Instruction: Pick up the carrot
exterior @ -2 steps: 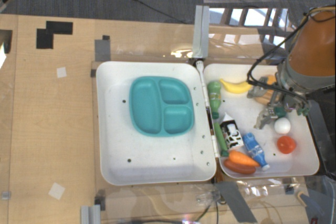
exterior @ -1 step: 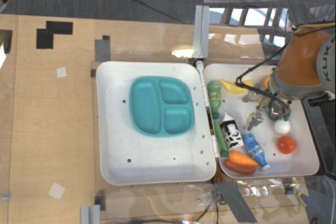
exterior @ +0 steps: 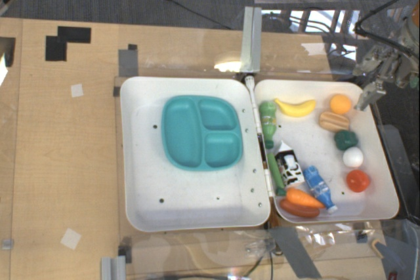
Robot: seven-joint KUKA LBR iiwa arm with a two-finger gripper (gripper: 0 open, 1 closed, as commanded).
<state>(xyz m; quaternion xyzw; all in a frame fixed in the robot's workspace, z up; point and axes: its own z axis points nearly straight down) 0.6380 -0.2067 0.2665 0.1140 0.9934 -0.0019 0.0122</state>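
The carrot (exterior: 303,197) is a short orange piece lying near the front left corner of the right bin (exterior: 377,141). It rests against a red-brown sausage-shaped item (exterior: 298,209) in front of it and a blue bottle (exterior: 319,187) to its right. My gripper (exterior: 369,95) hangs over the back right corner of that bin, far from the carrot and just right of an orange ball. I see nothing held in it.
The right bin also holds a banana (exterior: 295,107), an orange ball (exterior: 340,103), a bread roll (exterior: 334,120), a dark green piece (exterior: 345,139), a white ball (exterior: 353,157), a red tomato (exterior: 357,180), a green vegetable (exterior: 267,118) and a black-and-white box (exterior: 289,167). A teal divided plate (exterior: 201,131) lies in the left bin (exterior: 141,160).
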